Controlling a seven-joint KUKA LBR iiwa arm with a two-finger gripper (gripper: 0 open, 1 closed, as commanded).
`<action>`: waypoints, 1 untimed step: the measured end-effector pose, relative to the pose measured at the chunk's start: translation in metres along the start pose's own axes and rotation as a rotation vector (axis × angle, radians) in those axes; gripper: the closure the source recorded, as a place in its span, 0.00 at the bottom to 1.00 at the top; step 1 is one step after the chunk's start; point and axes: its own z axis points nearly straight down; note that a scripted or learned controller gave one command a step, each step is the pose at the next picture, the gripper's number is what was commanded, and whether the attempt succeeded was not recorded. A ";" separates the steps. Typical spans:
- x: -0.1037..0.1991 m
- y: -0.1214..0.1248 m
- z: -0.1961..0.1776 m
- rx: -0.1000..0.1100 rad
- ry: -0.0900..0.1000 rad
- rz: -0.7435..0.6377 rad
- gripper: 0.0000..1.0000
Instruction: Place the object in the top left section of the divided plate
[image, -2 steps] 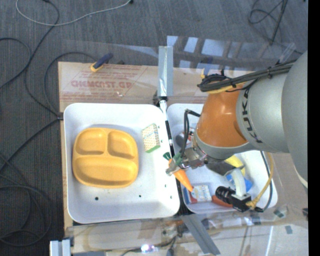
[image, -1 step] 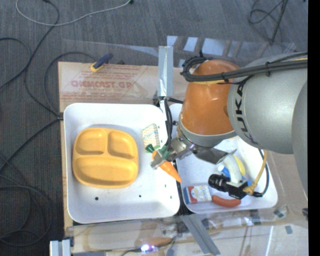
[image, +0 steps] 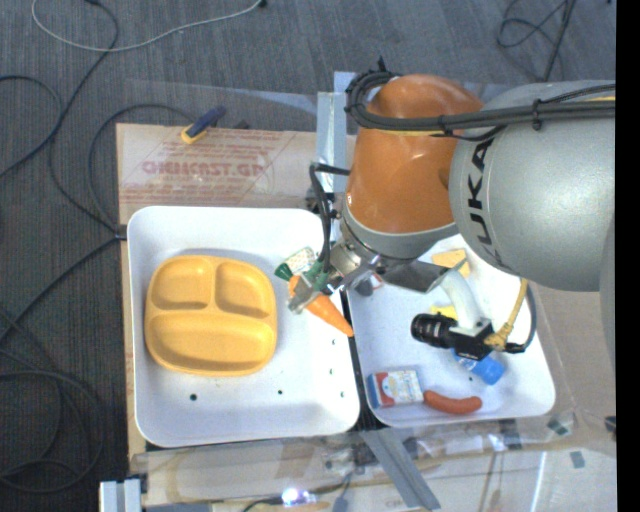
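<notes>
The gripper (image: 318, 278) is hovering at the left bin's (image: 240, 420) right edge, over the toy carrot (image: 330, 315) crossing that rim, probably mid-transfer. I cannot tell its grip. The divided plate (image: 210, 315) is waiting near the left edge.

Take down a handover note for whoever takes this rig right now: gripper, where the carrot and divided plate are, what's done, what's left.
Gripper: over the right edge of the left bin, at the carrot's upper end; whether it grips cannot be told.
Carrot: by that bin's right wall, tip pointing toward the right bin, apart from the plate.
Divided plate: yellow, in the left bin.
Done: arm is at the carrot.
Left: carry it to the top left section and release.
</notes>
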 end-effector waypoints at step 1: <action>-0.027 0.064 0.003 0.001 -0.002 0.013 1.00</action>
